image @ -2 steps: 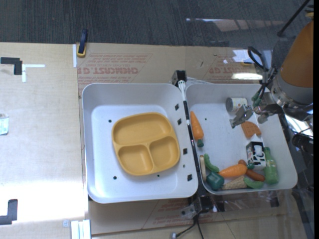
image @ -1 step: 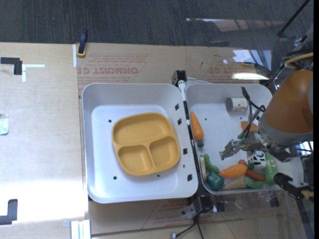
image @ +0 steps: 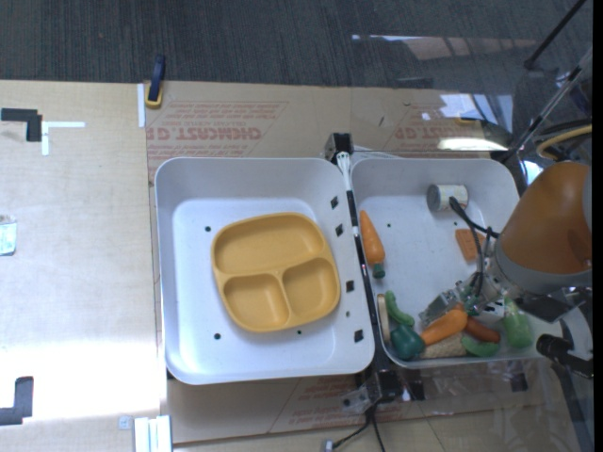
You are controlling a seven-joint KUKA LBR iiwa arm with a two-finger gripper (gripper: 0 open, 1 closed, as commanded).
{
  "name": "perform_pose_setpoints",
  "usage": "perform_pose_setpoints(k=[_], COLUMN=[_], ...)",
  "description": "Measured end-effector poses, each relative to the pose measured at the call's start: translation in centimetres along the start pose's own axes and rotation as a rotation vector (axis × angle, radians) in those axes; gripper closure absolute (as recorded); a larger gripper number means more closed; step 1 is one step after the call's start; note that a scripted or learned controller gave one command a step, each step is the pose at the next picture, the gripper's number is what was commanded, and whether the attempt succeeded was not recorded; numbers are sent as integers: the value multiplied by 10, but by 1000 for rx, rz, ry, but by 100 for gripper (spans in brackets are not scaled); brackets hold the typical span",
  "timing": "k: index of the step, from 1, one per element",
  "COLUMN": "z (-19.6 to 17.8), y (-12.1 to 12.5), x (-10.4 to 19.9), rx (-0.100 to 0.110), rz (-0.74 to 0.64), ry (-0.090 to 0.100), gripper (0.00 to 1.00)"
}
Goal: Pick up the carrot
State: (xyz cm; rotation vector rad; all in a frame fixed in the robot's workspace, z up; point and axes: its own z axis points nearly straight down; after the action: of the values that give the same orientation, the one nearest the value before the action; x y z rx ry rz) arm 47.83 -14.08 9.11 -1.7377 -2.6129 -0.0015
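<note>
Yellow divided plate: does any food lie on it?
No. The yellow plate in the left bin holds nothing; carrots lie in the right bin.

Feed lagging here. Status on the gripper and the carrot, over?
Gripper low in right bin, near side, beside an orange carrot; grasp unconfirmed. Second carrot lies by left wall. Green toys crowd the near carrot.

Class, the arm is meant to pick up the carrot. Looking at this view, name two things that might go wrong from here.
1. The gripper sits low in the right bin over a crowded pile of toy foods; a carrot there touches green pieces, so a neighbour may get grabbed instead.
2. A second carrot lies against the bin's left wall, far from the gripper; the target is ambiguous, and the wall may block the fingers.
</note>
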Motion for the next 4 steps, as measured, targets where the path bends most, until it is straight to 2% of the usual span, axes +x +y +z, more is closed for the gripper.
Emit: perform_pose_setpoints(k=[1,2,3,4], z=[-9,-9,-18,-18], y=[2,2,4,4], x=[-2,0,-2,-2], rx=[-4,-4,-7,-6], rz=[9,6,14,13], ry=[-3,-1,-4,-4], gripper=[100,0,100,0])
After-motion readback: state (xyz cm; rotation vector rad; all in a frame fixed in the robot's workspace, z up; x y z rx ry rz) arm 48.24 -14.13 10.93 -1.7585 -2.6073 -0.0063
